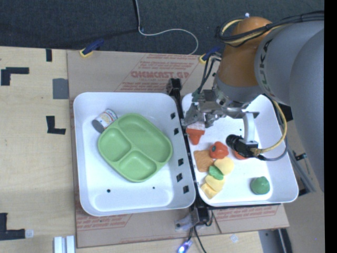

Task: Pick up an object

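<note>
Hard to tell whether the fingers stand open or closed: the gripper (201, 121) hangs low over the near-left corner of the right bin (274, 196), its tip crowded by the wrist and seen from above, nothing plainly shown between them.

Directly below the tip, touching or nearly so: an orange-red wedge piece (195, 136), pointing down and away from the fingers toward the bin's front. Likeliest target, judged by closeness alone. Long axis roughly in line with the reach, running from the tip toward the front wall.

Further out from the fingers along that same line: a flat orange slab (201, 158), then a red tomato-like piece (218, 151) just to its side, a yellow cluster (215, 181) with a small green bit on top beyond those. Well apart, off toward the far front corner: a green round object (259, 185).

On the other side of the fingers, across the bin wall: left bin (89, 194) with a green divided plate (135, 147) and a small tin (104, 120) at its edge. Out of play, probably.

Coming move, as a guess: a short straight drop onto the wedge, no sideways travel needed; risk in the bin wall just beside.
</note>
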`<action>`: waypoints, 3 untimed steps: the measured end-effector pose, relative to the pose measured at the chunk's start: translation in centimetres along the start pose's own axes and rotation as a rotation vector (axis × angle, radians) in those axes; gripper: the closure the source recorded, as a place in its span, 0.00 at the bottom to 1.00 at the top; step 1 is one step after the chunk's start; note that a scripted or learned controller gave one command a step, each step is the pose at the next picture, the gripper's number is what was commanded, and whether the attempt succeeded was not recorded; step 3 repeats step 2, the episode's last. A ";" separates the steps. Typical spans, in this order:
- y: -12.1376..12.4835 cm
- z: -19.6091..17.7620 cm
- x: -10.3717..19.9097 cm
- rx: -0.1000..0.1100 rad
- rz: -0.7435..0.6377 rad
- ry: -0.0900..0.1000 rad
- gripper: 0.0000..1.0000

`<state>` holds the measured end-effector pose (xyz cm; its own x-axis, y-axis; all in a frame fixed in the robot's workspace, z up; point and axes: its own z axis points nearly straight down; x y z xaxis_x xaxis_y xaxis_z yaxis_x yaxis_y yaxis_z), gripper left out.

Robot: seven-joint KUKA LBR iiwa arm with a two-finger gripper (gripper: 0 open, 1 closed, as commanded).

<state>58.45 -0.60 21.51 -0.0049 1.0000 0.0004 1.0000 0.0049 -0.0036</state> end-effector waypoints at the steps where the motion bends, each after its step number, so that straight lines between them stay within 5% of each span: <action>1: -0.8 0.0 4.5 0.000 0.001 0.000 1.00; 3: -1.2 -1.5 4.6 -0.002 0.003 0.000 1.00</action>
